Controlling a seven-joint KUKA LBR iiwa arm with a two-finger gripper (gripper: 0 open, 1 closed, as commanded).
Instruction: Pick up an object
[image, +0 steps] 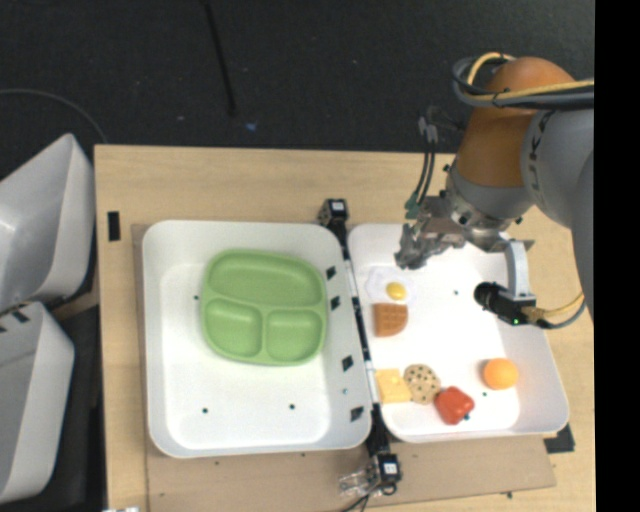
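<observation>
Small yellow piece (397, 292) lies in the right bin (535, 375), and the jaws (413, 255) hang just above and behind it, nothing between them — spread or pressed together, I cannot tell. Just in front of the yellow piece, a brown chunk (390, 319). Further front: cracker (392, 385), cookie (422, 380), red pepper (453, 405). Right of it, an orange (499, 373). Left of it, a green tray (265, 306) in the left bin (180, 420).
</observation>
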